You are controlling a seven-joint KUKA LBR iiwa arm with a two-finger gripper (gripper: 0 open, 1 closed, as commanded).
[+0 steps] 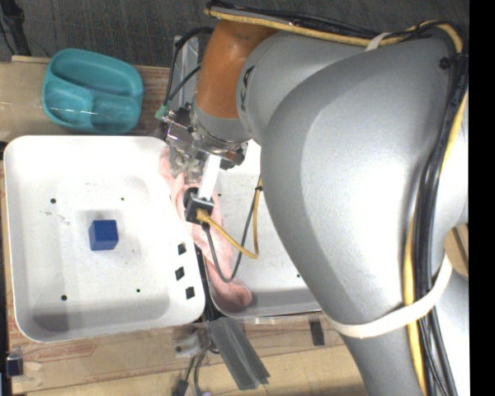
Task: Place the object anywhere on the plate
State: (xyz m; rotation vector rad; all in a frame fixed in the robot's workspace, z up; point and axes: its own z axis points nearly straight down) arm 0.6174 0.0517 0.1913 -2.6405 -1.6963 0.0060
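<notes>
**Blue cube sits one bin away from the plate**

Blue and square, the cube (104, 234) rests on the floor of the left bin (33, 163), alone and well apart from the bin walls. The pink plate (231, 290) lies in the right bin (268, 308), tight against the wall nearest the cube, and most of it is under the arm. The gripper (183, 150) hangs over the upper end of the plate, near the ridge where the two bins meet. From where I stand its tip is lost against the wrist hardware, so I cannot tell whether it is wide or closed, and I see nothing carried in it.

To my eye the cube has yet to be picked up. The risks start with the grasp: the cube is small and its sides are smooth, so an off-centre descent could nudge it away or tip it. On the carry, the ridge between the bins could clip a low cube. A yellow cable (231, 244) loops over the plate and could snag. A release near the plate's edge may let the cube roll off.
</notes>
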